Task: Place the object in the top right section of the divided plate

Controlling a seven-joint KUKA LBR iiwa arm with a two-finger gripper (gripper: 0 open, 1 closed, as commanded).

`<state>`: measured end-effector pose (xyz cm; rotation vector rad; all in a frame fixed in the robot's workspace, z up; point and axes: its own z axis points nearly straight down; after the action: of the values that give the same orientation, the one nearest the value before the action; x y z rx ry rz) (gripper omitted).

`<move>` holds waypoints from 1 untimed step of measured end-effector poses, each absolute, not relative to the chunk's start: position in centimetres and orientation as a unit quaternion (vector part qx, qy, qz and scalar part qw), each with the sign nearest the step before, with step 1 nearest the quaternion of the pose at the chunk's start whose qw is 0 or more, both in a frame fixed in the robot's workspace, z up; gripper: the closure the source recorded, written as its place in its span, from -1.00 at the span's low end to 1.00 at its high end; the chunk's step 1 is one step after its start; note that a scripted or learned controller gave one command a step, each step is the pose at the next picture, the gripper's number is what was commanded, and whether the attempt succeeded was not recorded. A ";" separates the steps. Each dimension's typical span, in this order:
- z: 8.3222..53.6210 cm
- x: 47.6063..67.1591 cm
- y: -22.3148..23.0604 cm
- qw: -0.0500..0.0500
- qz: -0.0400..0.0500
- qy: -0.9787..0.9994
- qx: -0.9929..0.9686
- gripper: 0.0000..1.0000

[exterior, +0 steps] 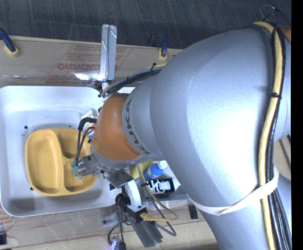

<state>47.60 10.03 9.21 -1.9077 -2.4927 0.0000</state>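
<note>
The yellow divided plastic plate [49,163] lies left of centre in the white bin [5,139] – light, rigid, probably slippery. The gripper's state cannot be told (arm [203,129] overhead); the object is unidentifiable.

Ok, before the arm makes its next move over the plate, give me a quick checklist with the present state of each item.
1. Yellow divided plate sits flat in the left white bin: ok.
2. Large plate section free of items: ok.
3. Smaller plate sections visible: not ok, the arm covers part of them.
4. Object held in the end effector: cannot tell, the wrist hides it.
5. Wrist cables clear of the plate: not ok, they hang over it.
</note>
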 end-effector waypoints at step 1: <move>21.1 47.7 10.1 0.001 0.000 -0.826 -0.563 1.00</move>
<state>47.65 10.10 21.08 -1.7687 -2.5948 0.0006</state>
